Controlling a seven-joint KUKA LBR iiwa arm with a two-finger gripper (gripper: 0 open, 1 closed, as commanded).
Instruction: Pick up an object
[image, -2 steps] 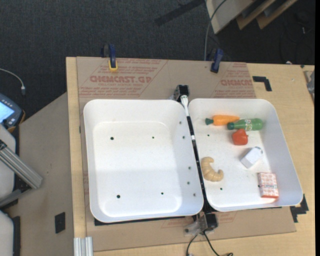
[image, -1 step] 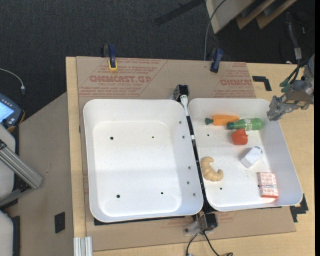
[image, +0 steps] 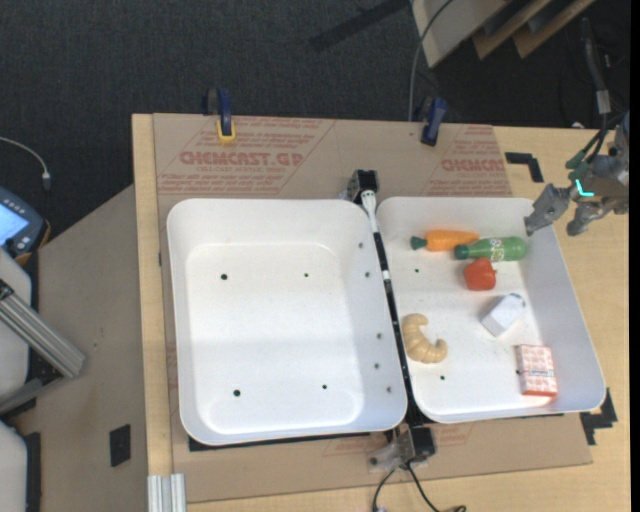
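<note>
bins: 2 | carrot: 1 | green bottle: 1 | red block: 1 | white block: 1 | croissant: 1 | pink carton: 1 | blue clamps: 2

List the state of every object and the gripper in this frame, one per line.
Gripper: open, above the right bin's far right corner, holding nothing.
Carrot: lying flat.
Green bottle: on its side.
Red pepper: resting loose.
White block: tilted.
Croissant: lying flat.
Pink box: lying flat.
</note>
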